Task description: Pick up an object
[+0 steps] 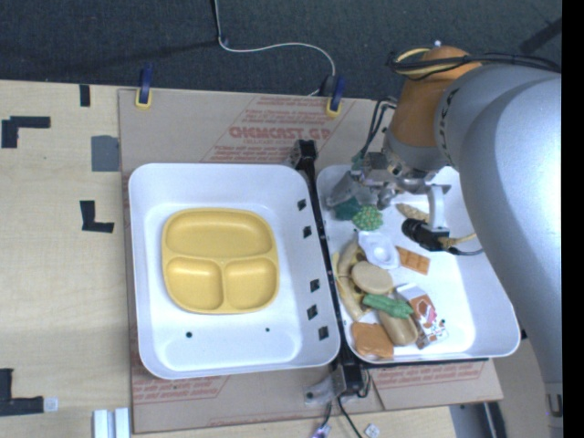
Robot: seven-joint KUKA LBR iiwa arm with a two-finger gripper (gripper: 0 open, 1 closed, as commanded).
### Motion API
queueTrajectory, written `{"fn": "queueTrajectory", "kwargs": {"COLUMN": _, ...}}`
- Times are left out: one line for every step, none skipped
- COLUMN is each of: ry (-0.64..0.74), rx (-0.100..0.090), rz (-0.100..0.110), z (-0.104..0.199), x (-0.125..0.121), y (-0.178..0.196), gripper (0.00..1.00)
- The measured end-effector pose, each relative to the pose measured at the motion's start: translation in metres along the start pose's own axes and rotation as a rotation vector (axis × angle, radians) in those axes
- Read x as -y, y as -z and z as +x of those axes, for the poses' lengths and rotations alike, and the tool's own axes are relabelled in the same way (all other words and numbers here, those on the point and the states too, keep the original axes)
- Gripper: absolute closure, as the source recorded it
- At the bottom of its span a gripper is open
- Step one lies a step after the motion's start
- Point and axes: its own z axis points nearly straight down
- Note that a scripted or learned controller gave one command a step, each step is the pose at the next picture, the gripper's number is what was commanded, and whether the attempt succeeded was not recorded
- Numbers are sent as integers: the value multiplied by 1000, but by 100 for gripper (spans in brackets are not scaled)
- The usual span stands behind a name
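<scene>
Pincer (pixel 365 190) low at the far end of the right bin (pixel 488 331), just above a small green knobbly toy (pixel 367 217); open or closed, cannot tell. Nothing seen held. Probably light, hard plastic, bumpy enough not to slip; best pinched across its middle. Just beside it, a white cup (pixel 378 249), thin and likely to skid. Nearer, a heap of toy food (pixel 388 308), crowded and touching. Well apart, in the left bin (pixel 146 245), a yellow divided tray (pixel 220 259).
</scene>
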Motion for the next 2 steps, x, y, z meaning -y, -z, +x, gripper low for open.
{"fn": "queueTrajectory", "kwargs": {"ry": -1, "rx": 3, "rz": 1, "z": 0, "x": 0, "y": -7, "gripper": 0}}
{"fn": "queueTrajectory", "kwargs": {"ry": 0, "rx": 2, "rz": -3, "z": 2, "x": -1, "y": 4, "gripper": 100}}
